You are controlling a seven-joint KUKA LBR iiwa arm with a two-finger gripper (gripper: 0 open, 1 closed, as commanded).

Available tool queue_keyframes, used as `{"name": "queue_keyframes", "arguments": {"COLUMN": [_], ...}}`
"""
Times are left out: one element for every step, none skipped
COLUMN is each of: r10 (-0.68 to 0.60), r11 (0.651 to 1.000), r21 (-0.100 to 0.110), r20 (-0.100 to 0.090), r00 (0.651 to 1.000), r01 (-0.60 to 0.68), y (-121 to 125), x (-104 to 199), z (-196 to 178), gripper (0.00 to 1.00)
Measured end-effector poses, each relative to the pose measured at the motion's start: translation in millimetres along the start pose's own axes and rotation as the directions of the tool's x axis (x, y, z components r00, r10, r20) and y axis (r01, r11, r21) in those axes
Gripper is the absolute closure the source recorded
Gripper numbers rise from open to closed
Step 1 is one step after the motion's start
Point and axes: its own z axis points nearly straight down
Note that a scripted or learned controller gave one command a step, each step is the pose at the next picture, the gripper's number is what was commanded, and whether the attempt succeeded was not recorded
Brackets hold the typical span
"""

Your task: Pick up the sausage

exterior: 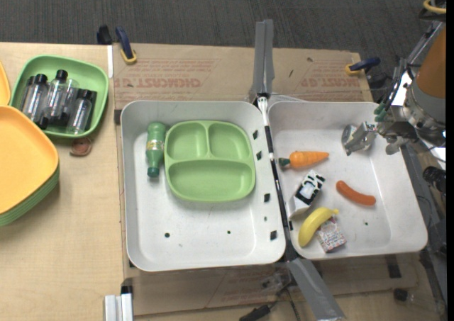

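We are holding our silver metal gripper (358, 137), fingers apart and empty, just beyond the small red-orange sausage (355, 194), getting ready to grab.

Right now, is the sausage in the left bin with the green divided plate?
No, the sausage lies in the right bin, below the carrot and right of the banana; the green divided plate sits in the left bin.
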Motion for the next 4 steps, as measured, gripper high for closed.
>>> {"name": "queue_keyframes", "arguments": {"r10": [-0.051,-0.072,-0.069,-0.160], "r11": [0.999,0.997,0.998,0.987], "r21": [-0.001,0.000,0.000,-0.002], "r20": [-0.001,-0.001,-0.001,0.000], "r00": [0.999,0.997,0.998,0.987], "r01": [0.051,0.072,0.069,0.160], "y": [-27.3,-14.0,-14.3,-61.4], "x": [-40.1,-27.0,-28.0,55.4], "z": [90.4,150.7,142.0,50.5], "gripper": [0.00,0.00,1.00,1.00]}}
